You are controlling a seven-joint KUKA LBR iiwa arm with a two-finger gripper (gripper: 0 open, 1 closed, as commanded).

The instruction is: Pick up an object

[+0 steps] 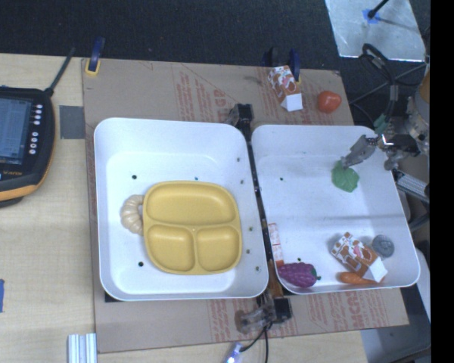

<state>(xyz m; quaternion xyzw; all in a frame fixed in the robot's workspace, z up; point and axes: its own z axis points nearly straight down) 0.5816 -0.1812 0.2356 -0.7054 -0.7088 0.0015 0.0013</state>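
The gripper point(358, 155) is positioned at the far edge of the right bin point(303, 203), directly above the green object point(346, 178), with finger state indeterminable and no object visibly held.

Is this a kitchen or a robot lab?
Most likely a robot lab. A robot hand reaches over two white bins of toy food on a cardboard-covered bench, with a control tablet beside them. The yellow plate looks like a plaything too.
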